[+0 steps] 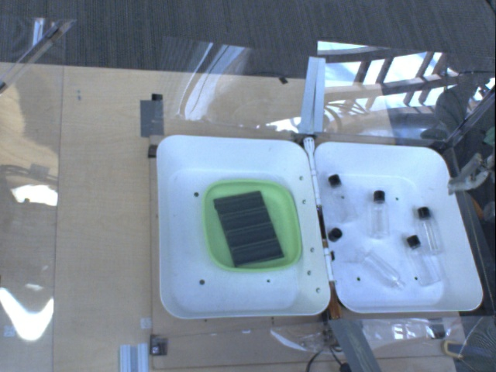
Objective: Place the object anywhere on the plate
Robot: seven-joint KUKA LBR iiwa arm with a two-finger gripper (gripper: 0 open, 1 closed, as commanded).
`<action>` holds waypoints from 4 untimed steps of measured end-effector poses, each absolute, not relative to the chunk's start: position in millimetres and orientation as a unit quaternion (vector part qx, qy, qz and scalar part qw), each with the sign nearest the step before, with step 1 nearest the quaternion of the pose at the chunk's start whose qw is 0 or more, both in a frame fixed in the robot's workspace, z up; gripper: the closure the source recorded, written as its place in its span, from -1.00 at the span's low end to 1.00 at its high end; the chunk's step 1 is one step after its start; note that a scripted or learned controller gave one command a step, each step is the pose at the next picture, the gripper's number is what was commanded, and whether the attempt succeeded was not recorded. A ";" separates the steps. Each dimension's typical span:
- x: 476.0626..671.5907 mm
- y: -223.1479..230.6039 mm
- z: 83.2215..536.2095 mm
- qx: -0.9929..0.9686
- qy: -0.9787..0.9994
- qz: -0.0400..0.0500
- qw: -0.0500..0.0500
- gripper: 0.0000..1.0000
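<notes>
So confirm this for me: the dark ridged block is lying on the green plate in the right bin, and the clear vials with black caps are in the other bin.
Not quite. The camera view shows the dark ridged block lying on the green plate in the left bin, not the right one. The clear vials with black caps are in the other bin, the right bin.

Two white bins sit side by side on a pale wooden surface [93, 231]; the left bin [178, 285] holds a green plate [288, 223] with a dark ridged block [247, 229] lying on it; the right bin [457, 285] holds several clear vials [378, 211] with black caps, scattered apart.
</notes>
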State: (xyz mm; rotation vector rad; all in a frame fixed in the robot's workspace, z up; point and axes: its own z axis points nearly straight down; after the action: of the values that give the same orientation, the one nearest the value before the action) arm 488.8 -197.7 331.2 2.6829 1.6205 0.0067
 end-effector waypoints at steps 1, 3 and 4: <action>489.1 -192.1 327.4 0.867 0.499 0.003 0.003 -1.00; 489.0 -194.0 347.2 0.906 0.422 0.002 0.004 -1.00; 488.8 -193.5 337.8 0.909 0.417 0.002 0.003 -1.00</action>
State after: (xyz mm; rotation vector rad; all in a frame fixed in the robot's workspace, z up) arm 488.8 -193.5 337.8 2.8505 1.3083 0.0062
